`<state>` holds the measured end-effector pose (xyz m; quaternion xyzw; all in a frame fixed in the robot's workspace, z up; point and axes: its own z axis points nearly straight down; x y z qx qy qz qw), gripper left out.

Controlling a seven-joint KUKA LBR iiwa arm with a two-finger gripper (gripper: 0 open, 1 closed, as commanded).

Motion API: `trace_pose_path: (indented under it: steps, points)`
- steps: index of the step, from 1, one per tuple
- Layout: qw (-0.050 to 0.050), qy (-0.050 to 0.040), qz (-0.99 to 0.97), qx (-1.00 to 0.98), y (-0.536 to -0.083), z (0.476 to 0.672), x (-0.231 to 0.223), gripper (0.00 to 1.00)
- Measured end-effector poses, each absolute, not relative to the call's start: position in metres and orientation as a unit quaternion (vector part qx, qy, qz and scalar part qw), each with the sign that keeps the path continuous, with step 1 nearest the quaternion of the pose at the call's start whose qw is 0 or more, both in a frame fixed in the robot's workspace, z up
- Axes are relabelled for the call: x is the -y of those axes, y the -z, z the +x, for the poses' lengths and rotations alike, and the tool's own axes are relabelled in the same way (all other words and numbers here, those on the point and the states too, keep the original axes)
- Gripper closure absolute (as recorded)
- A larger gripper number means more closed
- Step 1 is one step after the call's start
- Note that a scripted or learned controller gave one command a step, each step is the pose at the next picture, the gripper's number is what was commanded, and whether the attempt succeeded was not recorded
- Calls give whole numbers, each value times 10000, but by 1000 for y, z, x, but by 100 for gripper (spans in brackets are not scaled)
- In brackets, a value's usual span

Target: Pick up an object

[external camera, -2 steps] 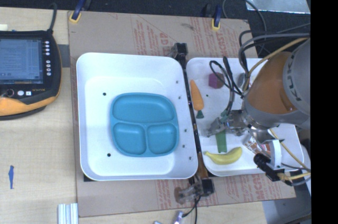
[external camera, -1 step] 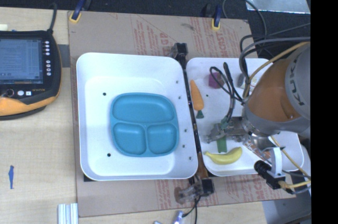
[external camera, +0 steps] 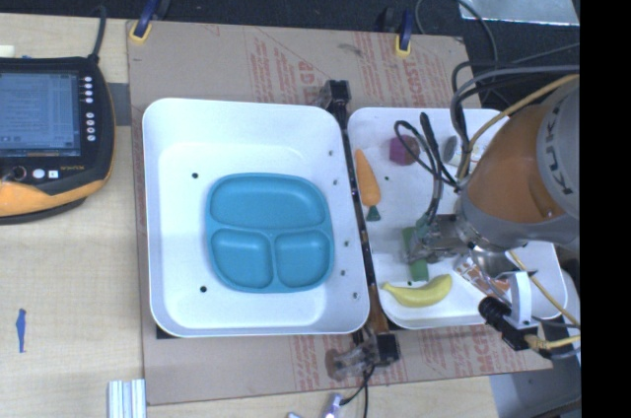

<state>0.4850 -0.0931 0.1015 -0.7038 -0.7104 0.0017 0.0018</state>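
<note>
My jaws hang low over the right bin, near its middle, and I cannot tell how they stand: cables and my own wrist crowd the spot. A small green block lies right under them, touching or nearly so; whether I hold it I cannot make out.

Just below that lies the banana, near the front wall of this bin. Its long axis runs almost across the bin, left to right, with the right end lifted a little toward my wrist and the curve bowing downward toward the front wall. The carrot lies along the bin's left wall, its long axis running front to back, the narrow tip pointing away toward the far wall and the thick end nearer the front. A small purple object sits near the far side, well apart from the banana.

The left bin holds a blue divided plate, lying flat in the middle: one wide compartment on the far side, two smaller ones toward the front.

Both bins rest on brown cardboard on the worktop, and a control tablet lies at the far left.
</note>
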Motion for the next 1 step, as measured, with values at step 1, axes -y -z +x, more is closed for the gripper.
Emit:
trace_pose_path:
  steps: [1]
  points:
    - [10, 5, -7054, 7088, -192, 510, 23, 100]
